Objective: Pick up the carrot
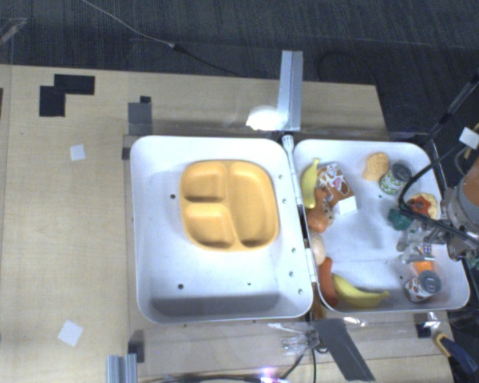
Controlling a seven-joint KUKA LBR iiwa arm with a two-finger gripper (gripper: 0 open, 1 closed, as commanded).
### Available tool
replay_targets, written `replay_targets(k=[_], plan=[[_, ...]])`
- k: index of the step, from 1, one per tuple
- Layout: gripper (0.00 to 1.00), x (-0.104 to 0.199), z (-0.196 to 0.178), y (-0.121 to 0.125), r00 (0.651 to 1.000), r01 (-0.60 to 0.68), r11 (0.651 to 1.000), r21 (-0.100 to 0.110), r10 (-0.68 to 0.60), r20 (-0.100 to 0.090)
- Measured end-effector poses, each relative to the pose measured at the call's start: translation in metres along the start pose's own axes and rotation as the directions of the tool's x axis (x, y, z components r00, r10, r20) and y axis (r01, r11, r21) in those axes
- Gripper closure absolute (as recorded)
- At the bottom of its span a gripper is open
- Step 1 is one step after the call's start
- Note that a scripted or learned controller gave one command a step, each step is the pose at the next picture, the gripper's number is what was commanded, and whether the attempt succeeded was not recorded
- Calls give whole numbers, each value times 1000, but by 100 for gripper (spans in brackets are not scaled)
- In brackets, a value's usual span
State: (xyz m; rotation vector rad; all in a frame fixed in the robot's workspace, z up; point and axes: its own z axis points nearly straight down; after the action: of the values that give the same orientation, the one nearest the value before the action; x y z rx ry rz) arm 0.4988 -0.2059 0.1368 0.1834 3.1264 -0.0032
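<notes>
We see our arm (473, 190) reaching in from the right edge, its orange band just above the wrist. The tool (419, 242) hangs low over the right bin's right side, near that bin's right rim.

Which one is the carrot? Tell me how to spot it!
Look in the right bin, along its left wall near the front corner. The carrot is the orange-red stick lying right beside the banana. The banana is yellow and curved; the carrot is darker and straighter.
</notes>
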Motion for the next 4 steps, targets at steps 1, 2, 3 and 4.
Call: replay_targets(k=[1, 2, 3, 4], plan=[[100, -30, 47, 16, 988, 153, 988, 1, -153, 2], [100, -31, -17, 44, 998, 59, 998, -1, -59, 6], [100, -8, 31, 1, 934, 357, 934, -3, -357, -4], [0, -9, 31, 2, 933, 359, 933, -3, -359, -2]])
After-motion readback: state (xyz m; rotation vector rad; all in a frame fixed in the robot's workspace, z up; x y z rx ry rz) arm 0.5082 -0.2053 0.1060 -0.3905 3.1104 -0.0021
